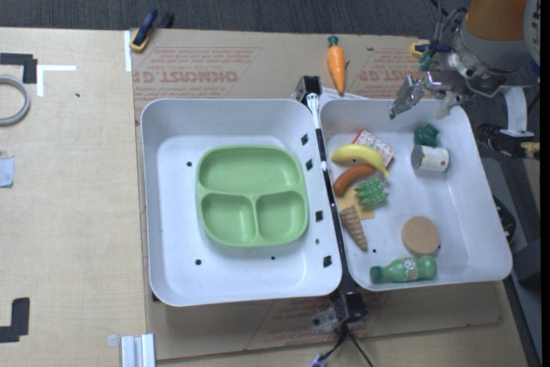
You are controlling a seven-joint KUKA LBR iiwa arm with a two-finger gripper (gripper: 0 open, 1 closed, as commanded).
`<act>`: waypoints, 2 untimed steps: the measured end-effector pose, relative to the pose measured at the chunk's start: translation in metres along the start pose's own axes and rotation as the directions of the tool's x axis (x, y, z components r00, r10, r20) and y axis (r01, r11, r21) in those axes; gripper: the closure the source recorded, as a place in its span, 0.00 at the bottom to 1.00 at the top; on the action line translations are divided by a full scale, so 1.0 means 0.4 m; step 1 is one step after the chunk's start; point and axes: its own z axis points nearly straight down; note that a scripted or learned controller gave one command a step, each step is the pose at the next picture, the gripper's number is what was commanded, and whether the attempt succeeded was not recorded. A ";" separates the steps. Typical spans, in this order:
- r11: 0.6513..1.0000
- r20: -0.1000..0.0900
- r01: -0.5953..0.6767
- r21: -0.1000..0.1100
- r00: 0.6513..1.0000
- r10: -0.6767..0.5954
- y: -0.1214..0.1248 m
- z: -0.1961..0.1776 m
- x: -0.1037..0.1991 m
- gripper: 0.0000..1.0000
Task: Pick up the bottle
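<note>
The green bottle (404,271) lies on its side at the near edge of the right bin (481,211), just below a round brown disc (421,235). The gripper (427,92) hangs above the far edge of this bin, well apart from the bottle, with its fingers spread and nothing between them. A banana (359,155) and a sausage (351,179) lie near the left wall. The left bin (163,211) holds a green divided plate (253,196).
</note>
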 end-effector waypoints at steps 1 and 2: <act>1.000 0.001 0.002 -0.001 1.000 -0.002 0.001 -0.024 -0.001 1.00; 1.000 0.000 0.028 0.000 1.000 -0.028 -0.178 -0.191 0.062 1.00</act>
